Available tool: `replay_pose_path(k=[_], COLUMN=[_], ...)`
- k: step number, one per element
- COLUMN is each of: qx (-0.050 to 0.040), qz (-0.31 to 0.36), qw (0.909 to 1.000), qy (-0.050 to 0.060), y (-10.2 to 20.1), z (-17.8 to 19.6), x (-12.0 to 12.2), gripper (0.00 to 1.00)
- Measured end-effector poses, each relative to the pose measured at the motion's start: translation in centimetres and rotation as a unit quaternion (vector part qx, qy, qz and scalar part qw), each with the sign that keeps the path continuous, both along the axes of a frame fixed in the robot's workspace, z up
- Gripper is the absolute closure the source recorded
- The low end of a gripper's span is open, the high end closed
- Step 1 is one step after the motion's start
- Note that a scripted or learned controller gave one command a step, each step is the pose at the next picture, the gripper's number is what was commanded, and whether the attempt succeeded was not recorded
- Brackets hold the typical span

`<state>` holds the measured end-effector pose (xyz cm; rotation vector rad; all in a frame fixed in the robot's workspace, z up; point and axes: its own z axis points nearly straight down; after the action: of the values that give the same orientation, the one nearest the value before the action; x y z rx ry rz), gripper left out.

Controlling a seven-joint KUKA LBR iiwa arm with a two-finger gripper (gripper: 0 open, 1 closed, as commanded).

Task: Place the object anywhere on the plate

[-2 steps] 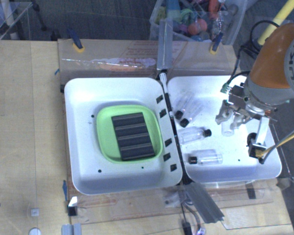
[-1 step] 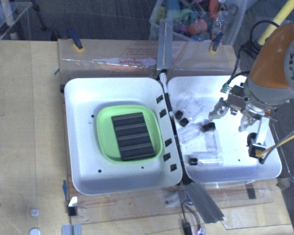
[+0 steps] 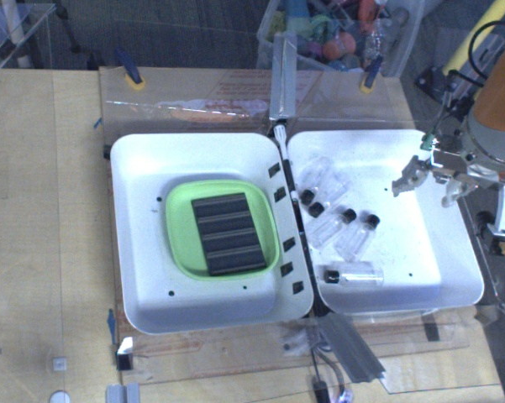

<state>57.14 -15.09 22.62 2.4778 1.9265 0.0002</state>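
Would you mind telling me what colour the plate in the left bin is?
The plate is light green, seen best in the camera view; a dark ridged block lies on it.

Robotics lab: wooden bench [image 3: 42, 225], twin white bins [image 3: 134, 250], cabling [image 3: 323, 376].

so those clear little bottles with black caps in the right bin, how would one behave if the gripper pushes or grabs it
The clear bottles lie on their sides in the right bin, so a nudge would probably roll them. They look like thin, empty plastic, so likely light and easily knocked away. Their smooth, rounded walls may slip between the fingers of the gripper unless gripped squarely across the body.
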Motion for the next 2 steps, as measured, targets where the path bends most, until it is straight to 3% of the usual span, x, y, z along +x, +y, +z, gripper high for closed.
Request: replay_pose_path(k=[1, 2], qx=[-0.0001, 0.0003], qz=[0.042, 0.061], qw=[0.9991, 0.9981], qy=[0.000, 0.000], y=[-6.7, -5.4], z=[-2.1, 14.7], x=[3.3, 5.7], gripper=[0.00, 0.00])
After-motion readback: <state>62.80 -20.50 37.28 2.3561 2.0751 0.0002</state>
